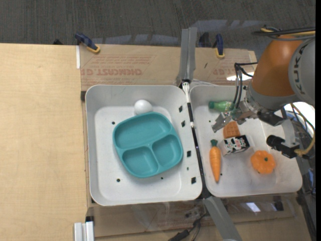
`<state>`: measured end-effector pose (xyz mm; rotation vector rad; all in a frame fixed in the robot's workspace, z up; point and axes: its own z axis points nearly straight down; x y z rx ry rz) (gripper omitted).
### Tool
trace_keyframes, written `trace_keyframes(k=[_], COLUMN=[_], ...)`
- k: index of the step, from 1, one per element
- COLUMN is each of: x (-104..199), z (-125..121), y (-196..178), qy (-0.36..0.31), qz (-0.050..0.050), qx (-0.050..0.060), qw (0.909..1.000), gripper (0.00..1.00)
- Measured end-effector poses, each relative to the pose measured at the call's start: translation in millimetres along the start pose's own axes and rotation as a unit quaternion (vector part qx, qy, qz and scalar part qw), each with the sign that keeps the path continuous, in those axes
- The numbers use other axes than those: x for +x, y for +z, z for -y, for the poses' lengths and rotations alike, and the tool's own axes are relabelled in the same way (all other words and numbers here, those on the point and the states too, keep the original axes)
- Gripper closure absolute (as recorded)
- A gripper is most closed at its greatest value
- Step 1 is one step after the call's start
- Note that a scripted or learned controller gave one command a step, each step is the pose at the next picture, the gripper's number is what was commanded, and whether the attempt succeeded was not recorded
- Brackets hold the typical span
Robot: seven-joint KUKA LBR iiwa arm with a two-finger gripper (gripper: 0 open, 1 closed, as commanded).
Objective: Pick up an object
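Over the right bin [281, 182], gripper [224, 120] with fingers spread and nothing between them hangs just above an orange block [231, 130], green bottle [219, 105] behind, black-and-white box [235, 144], carrot [215, 162] and small pumpkin [263, 162] close by, teal divided plate [147, 144] and white ball [143, 106] in left bin [100, 149].

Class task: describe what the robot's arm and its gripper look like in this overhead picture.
The arm is a rounded orange and grey shell with dark lettering on its right side. Thin black cables run down to a small metallic grey gripper with two fingers.
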<state>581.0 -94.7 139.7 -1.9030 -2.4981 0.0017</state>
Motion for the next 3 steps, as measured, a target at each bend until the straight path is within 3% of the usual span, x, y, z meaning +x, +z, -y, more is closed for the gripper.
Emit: trace_keyframes(k=[1,2,3], x=[-35.7,-37.0,8.5], z=[8.8,8.3,-24.3], y=[48.7,38.7,-53.0], qy=[0.015,0.016,-0.002], qz=[0.000,0.001,0.001], qx=[0.000,-0.001,-0.002], qw=[0.9999,0.9999,1.0000], gripper=[0.00,1.00,1.00])
